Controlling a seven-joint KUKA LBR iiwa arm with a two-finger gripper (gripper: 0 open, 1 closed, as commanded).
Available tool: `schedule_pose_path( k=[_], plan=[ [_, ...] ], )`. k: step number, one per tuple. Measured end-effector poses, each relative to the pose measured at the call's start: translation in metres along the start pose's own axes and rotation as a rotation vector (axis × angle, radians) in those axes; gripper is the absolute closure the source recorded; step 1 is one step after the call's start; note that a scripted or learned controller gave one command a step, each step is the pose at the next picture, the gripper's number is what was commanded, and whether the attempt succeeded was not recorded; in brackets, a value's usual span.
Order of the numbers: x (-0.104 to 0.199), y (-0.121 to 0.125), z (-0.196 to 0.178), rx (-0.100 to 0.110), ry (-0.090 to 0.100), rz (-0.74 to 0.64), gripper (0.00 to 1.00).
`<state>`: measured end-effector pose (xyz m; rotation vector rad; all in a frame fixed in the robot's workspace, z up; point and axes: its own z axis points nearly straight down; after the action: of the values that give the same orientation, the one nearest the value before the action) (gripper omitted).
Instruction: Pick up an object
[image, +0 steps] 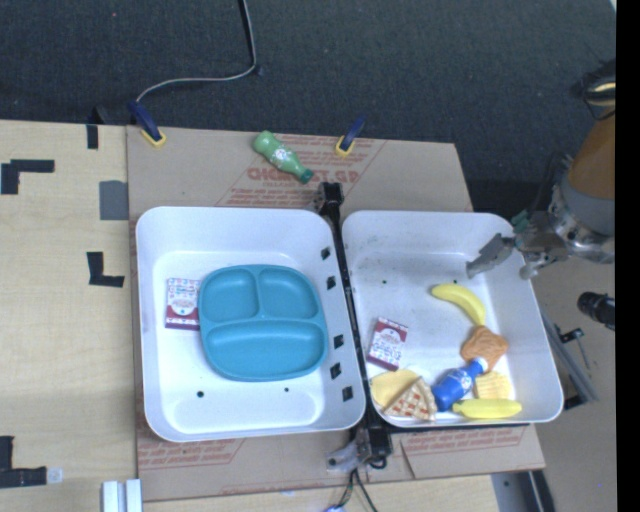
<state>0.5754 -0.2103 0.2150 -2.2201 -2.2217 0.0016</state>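
Banana (461, 299) is lying loose in the right bin (420, 232), just below the gripper (497, 253), whose fingers are hanging apart and empty, seemingly readying for a descent.

Grey arm (590, 215) — orange band (wrist).

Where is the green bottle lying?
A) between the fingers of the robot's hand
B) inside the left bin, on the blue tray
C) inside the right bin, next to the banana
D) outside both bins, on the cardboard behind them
D: the green bottle lies on the cardboard beyond the far edge of the left bin, touching neither bin.
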Motion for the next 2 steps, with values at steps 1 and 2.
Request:
schedule_pose_path(
  k=[1,2],
  plan=[
    [-0.009,-0.012,0.121,-0.001,0.0,0.0,0.0],
    [0.014,-0.047,0.128,-0.007,-0.004,0.001,0.0]
  ],
)
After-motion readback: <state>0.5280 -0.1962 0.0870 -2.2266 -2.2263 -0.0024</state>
